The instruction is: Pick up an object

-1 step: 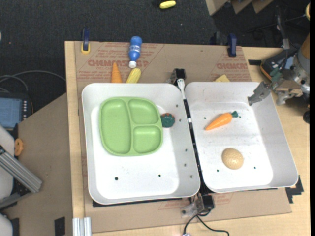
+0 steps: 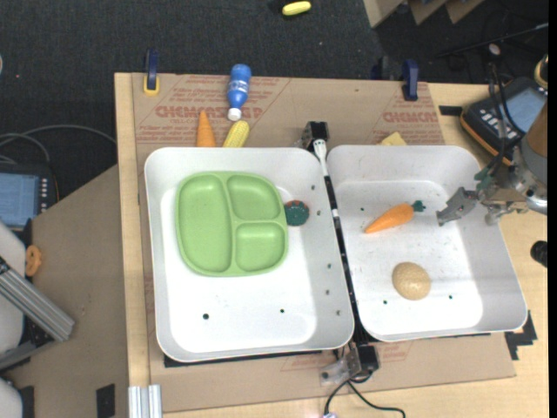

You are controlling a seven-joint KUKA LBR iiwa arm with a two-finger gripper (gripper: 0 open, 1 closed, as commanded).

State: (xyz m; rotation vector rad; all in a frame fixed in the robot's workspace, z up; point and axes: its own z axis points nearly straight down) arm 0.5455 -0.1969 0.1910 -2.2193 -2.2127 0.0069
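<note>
Pincer (image 2: 477, 205) hangs over the right bin's (image 2: 487, 320) right side, its two grey fingers spread apart with nothing between them; the arm above it is cut off by the frame edge, and the wrist is a blur of grey parts. A carrot (image 2: 389, 219) lies in the same bin, just left of the pincer and apart from it, its long axis slanting with the green top toward the upper right and the tip toward the lower left. Nearer the front sits a round tan ball (image 2: 411, 280). The left bin (image 2: 226, 329) holds a green divided plate (image 2: 231, 223) and, touching its right rim, a small dark object (image 2: 296, 212) too small to identify. Behind the bins on the counter (image 2: 287, 103) lie a blue-capped bottle (image 2: 237, 91), an orange cone (image 2: 204, 130) and a yellow piece (image 2: 236, 133).
</note>
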